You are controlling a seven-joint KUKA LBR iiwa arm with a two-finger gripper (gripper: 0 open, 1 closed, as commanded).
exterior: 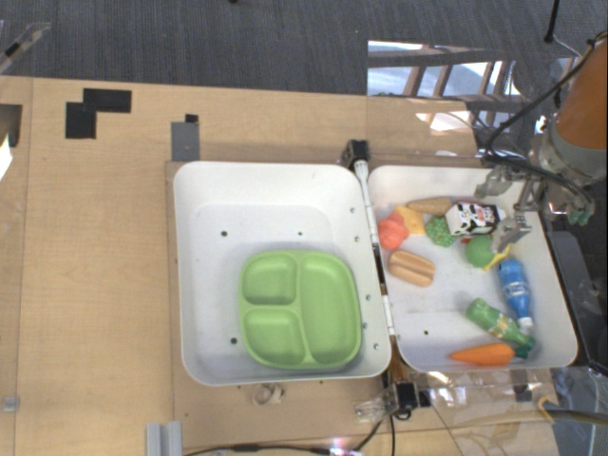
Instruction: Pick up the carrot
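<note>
The carrot (pixel 483 354), orange with a green top, lies along the near edge of the right bin (pixel 432 321). My gripper (pixel 514 228) hangs over the bin's far right part, its fingers pointing down beside a green round toy (pixel 480 252) and just above a blue bottle (pixel 514 289). The fingers look slightly parted and hold nothing. The carrot is well apart from the gripper, toward the near side.
The right bin also holds a cow-patterned carton (pixel 472 218), broccoli (pixel 439 231), a hot dog (pixel 411 268), a red and yellow pepper piece (pixel 397 228) and a green bottle (pixel 494 318). A green divided plate (pixel 299 308) sits in the left bin (pixel 214 255).
</note>
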